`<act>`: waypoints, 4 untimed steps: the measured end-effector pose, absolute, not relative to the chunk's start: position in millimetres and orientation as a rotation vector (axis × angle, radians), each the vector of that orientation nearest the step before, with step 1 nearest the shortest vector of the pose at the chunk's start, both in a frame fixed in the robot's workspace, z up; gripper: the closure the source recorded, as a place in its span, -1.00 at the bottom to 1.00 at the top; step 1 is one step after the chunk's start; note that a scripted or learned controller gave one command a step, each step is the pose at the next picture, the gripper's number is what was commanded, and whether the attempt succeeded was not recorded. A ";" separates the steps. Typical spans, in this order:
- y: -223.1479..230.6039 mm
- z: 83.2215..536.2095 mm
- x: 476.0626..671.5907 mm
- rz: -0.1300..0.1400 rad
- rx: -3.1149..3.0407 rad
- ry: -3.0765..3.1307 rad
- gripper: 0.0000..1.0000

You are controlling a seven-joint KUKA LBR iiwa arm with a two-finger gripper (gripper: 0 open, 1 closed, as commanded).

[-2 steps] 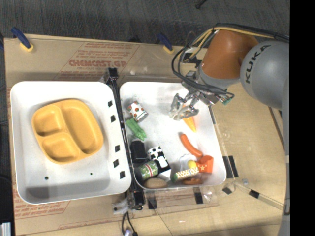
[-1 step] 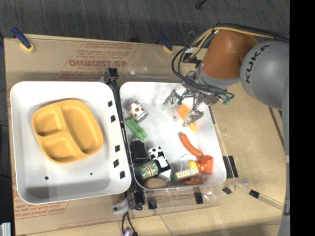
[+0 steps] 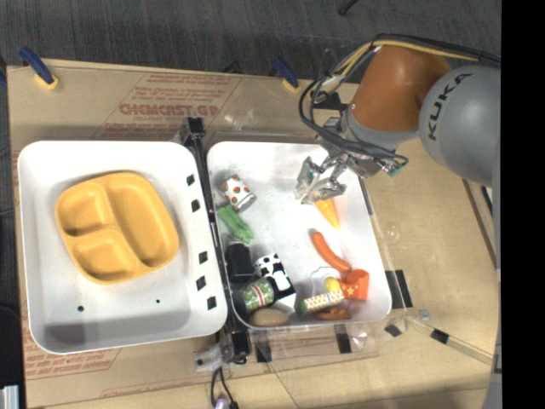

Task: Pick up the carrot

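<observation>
The carrot (image 3: 329, 212) is a short orange-yellow cone in the right bin (image 3: 281, 164), near its right wall, with its tip pointing toward the front. My gripper (image 3: 321, 191) comes down from the orange-banded wrist just behind it. The two fingers (image 3: 307, 177) stand on either side of the carrot's wide end and are shut on it. The fingers hide the top of the carrot.
A red sausage (image 3: 330, 252) lies just in front of the carrot. The bin's front holds a red box (image 3: 355, 285), a cow toy (image 3: 272, 271), a green can (image 3: 255, 295) and a potato (image 3: 271, 316). A red-white can (image 3: 238, 192) and a green piece (image 3: 234, 224) lie left. The left bin (image 3: 51, 313) holds a yellow divided plate (image 3: 115, 226).
</observation>
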State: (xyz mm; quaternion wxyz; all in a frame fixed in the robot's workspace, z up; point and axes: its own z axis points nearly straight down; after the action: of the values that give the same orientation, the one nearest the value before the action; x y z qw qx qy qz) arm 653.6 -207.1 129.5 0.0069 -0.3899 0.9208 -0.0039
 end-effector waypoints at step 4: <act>-207.3 110.2 635.7 -0.018 -1.188 2.890 -1.00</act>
State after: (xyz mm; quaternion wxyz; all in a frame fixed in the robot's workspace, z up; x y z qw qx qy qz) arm 635.7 -207.3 110.2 0.0083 -0.3802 0.9249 -0.0057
